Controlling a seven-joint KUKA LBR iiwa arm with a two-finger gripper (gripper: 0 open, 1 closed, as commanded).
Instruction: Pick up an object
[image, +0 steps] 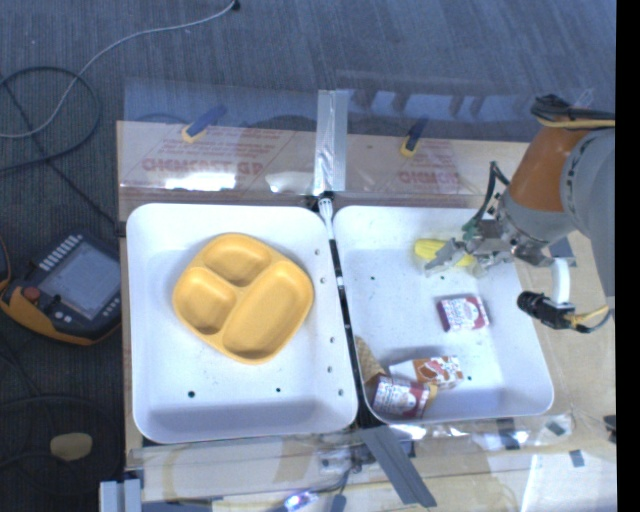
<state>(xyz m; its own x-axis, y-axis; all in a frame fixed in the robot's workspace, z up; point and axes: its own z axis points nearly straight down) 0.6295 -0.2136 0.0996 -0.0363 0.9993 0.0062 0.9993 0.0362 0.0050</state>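
Gripper (458, 256) is down in the right bin (520, 400), fingers spread around a small yellow object (430, 249) near the back (not clearly pinching it, though).

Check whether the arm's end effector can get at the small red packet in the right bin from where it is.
Probably yes. The red packet lies flat and apart from other items, just below the end effector, which is over the yellow object.
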